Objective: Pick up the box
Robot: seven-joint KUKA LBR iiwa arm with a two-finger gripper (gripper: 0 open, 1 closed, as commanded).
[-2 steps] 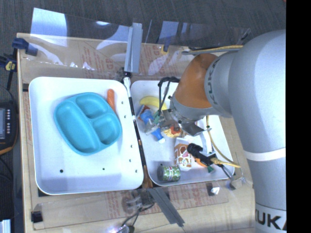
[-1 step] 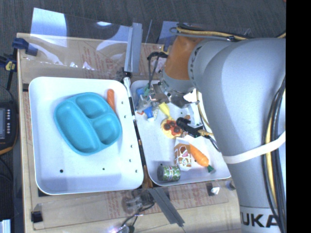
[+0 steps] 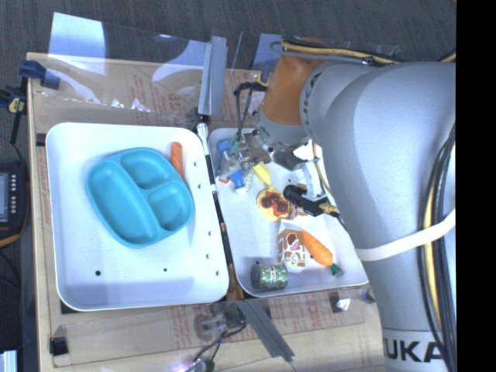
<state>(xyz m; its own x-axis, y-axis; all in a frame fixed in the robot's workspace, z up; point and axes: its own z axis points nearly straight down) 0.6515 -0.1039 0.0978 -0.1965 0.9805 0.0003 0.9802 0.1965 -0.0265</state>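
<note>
One small box (image 3: pixel 291 251) lies flat in the right bin (image 3: pixel 246 240), near the front end. It is white with brown and red print. Its long side runs from the back of the bin toward the front, tipped a little. One short end points near the green can (image 3: pixel 270 276). The other short end points up at a round red and yellow toy (image 3: pixel 273 202).

An orange carrot (image 3: pixel 316 248) lies on a slant against the box's right side; they look like they touch. The can is just beside the box's front left corner.

At the back end of this bin the gripper (image 3: pixel 244 155) hangs low over a heap of small things, with a yellow piece (image 3: pixel 262 175) and a blue piece (image 3: pixel 237 179) close by. It is well apart from the box. We cannot tell if the gripper is spread or pressed together, and we see no box in it.

So we think the job is at its first step: getting to the box. Next, the gripper needs to go to the front of the bin, stop over the box, and turn to squeeze across its short width. The carrot side leaves little room, so we think that is the tricky part.

The left bin (image 3: pixel 77 285) on the desk (image 3: pixel 139 328) holds a blue plate (image 3: pixel 139 196) and a small orange stick (image 3: pixel 177 160).
</note>
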